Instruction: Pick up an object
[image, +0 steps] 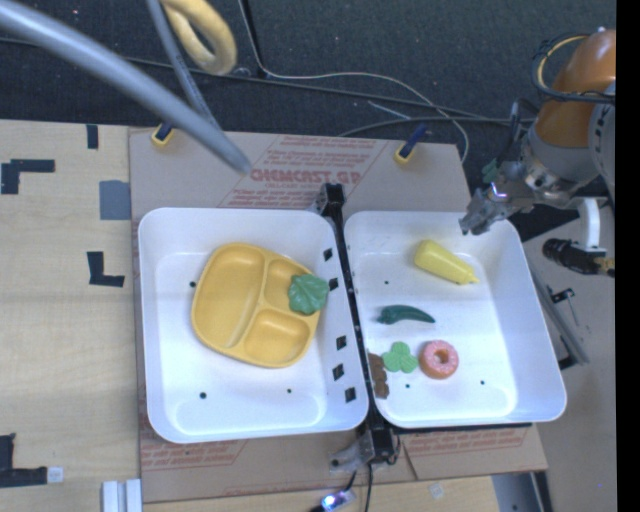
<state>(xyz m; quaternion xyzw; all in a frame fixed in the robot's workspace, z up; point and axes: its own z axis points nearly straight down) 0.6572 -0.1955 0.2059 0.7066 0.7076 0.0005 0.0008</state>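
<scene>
The right bin (520, 330) holds a yellow wedge-shaped piece (445, 262), a dark green pepper-like piece (405, 315), a small green leafy piece (400, 358) and a pink frosted donut (439, 359). A small brown piece (379, 374) lies at that bin's left wall. In the left bin (170, 330) sits a yellow divided plate (245, 305) with a green leafy piece (308, 293) on its right edge. My gripper (480, 218) hovers over the right bin's far right corner, up and right of the yellow wedge, with nothing visibly held.
A divider with black clips (345, 300) separates the bins. Cables (400, 110) run across the dark area behind the cardboard. A grey pole (130, 75) slants in from the upper left. Black hardware (580, 255) stands right of the right bin.
</scene>
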